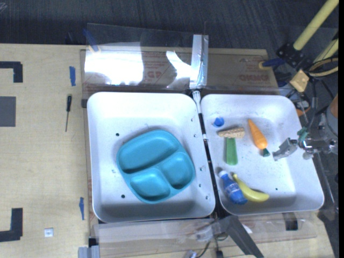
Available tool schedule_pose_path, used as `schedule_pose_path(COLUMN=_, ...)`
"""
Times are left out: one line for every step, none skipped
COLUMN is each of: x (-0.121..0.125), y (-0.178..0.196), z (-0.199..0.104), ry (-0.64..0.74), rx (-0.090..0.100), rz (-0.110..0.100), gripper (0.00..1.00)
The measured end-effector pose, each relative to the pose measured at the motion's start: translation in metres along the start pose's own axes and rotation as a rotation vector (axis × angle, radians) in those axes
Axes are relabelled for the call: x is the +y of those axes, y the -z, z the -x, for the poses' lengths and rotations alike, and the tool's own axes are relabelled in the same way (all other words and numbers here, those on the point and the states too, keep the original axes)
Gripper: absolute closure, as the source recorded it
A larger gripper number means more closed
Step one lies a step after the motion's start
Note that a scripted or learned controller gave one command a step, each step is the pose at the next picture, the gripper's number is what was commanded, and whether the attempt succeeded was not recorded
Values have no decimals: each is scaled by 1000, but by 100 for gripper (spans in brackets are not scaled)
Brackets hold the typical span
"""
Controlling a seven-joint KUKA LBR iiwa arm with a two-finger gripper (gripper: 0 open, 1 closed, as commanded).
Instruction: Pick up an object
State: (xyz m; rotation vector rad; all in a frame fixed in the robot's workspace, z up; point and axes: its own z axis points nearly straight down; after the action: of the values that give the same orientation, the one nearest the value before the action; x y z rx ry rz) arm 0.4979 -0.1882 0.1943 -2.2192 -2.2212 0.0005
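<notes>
gripper [284, 149] over right bin [301, 195], grip state unclear | carrot [257, 135] just left | tray [155, 165] in left bin [102, 144]

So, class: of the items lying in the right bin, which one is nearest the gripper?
The carrot, orange with a green tip, lies closest to the gripper. The banana, blue bottle and green stick lie farther left or lower.

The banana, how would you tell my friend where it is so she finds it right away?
Look at the right bin, the one holding small toys. Go to its front edge, nearest the viewer. The banana is the curved yellow piece lying there, touching a blue bottle; nothing else in that bin is yellow.
</notes>
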Motion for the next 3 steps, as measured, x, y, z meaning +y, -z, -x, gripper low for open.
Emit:
schedule_pose_path(x=43, y=-99, z=-9, ry=-56, rx=3, rz=-10, gripper=0)
schedule_pose_path(x=95, y=-107, z=-24, ry=101, rx=-3, rz=7, gripper=0)
schedule_pose_path(x=97, y=-95, z=-24, ry=102, rx=-6, rz=14, gripper=100)
